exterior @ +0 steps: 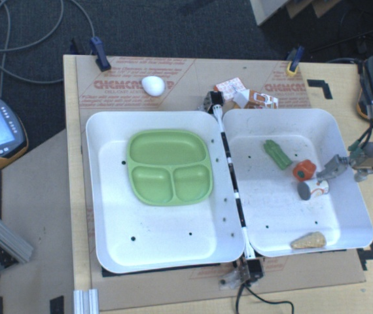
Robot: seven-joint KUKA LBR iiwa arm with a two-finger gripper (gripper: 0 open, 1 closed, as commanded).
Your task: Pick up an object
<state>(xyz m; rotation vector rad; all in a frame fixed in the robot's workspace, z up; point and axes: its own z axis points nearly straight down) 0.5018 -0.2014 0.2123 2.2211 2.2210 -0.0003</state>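
Right bin [350, 201] holds the candidates: orange-red object [304, 170], a small grey object [303, 191] just below it, and a white-and-red piece [319, 188] beside the grey one. All three are clustered toward the bin's right side. Gripper [334, 167] comes in over the right rim, tip just right of the orange-red object, close to it; contact unclear. Nothing visible between the fingers. Can't tell if jaws are open or closed at this angle. Green elongated object [277, 154] lies up-left of the cluster, apart from it. Tan wedge [308, 241] near the bin's front wall, well clear. Left bin [101, 195] has a green divided plate [170, 167]. White egg-shaped object [152, 85] on the bench behind the bins.
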